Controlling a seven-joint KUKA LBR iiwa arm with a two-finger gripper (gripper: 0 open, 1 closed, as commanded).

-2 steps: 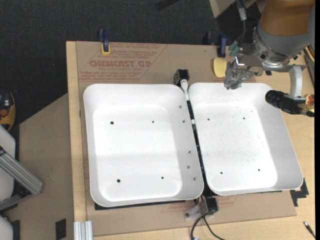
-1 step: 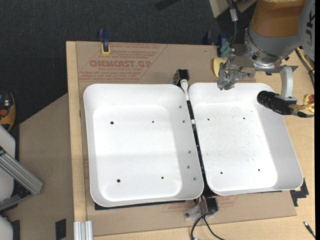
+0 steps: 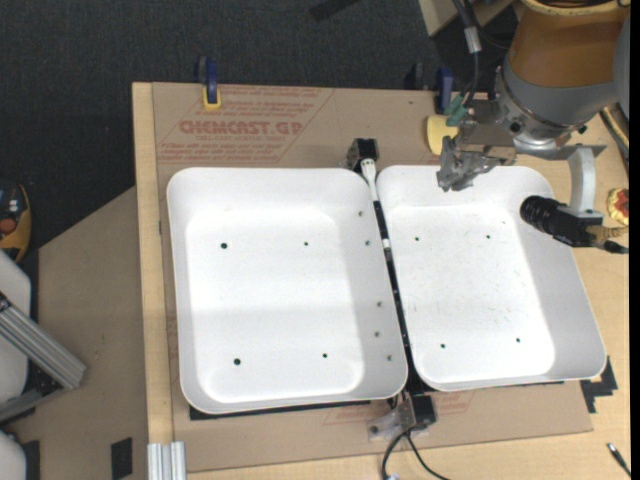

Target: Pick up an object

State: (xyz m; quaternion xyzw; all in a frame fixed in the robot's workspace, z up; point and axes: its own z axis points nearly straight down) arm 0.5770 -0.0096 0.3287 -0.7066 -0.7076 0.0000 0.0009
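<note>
The gripper [image 3: 457,180] hangs over the far rim of the right bin [image 3: 560,358], its fingers [image 3: 452,175] drawn closed, while a small pale yellow object [image 3: 436,134] sits on the desk [image 3: 300,128] just beyond that rim, beside the wrist.
</note>
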